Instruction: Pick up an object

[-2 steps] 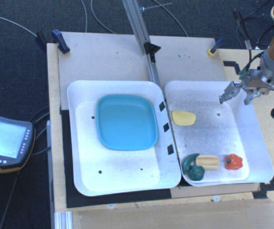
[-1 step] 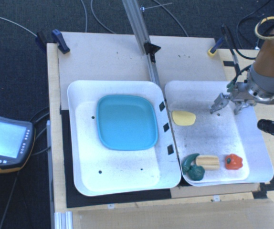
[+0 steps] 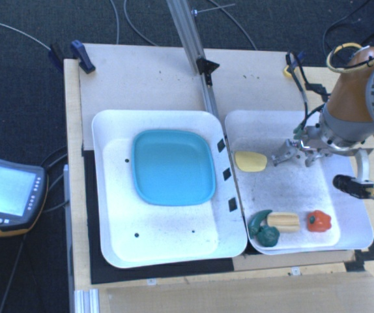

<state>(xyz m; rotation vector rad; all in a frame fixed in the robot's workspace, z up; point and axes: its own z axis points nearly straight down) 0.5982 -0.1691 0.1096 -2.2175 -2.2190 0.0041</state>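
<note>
My gripper (image 3: 292,154) hangs low over the right bin (image 3: 265,126), near its middle. A pale yellow rounded object (image 3: 250,161) lies just left of the gripper, close to the bin's left wall, and a small gap separates the two. Along the bin's front edge lie a dark green object (image 3: 263,228), a tan block (image 3: 283,222) touching it, and a small red object (image 3: 318,221) further right. I see nothing held by the gripper.
The left bin (image 3: 112,168) holds a large light-blue square plate (image 3: 174,166). A metal pole (image 3: 190,34) slants down to the divide between the bins. Cables cross the dark floor, and a teach pendant (image 3: 8,194) lies at far left.
</note>
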